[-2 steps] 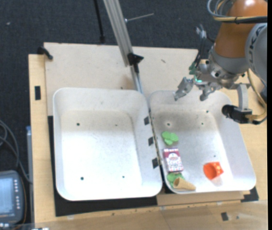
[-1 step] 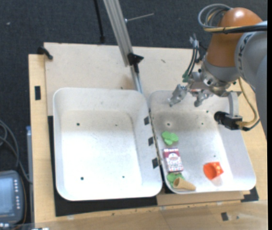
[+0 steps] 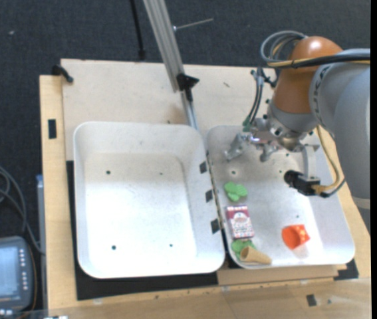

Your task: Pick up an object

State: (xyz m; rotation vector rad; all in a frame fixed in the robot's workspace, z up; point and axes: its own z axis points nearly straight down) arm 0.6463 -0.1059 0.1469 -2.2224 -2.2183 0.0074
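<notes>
Wood bench [image 3: 128,92] on dark carpet [image 3: 15,25], two glossy white bins [image 3: 85,178]; claw [image 3: 249,146] spread wide, holding nothing, near the green blob [image 3: 235,191].

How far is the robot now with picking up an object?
Nothing looks picked up yet. The gripper is at the far end of the right bin. The green piece, the small box, the cone and the orange cup all lie on the bin floor. Reaching, grasping and lifting remain.
</notes>
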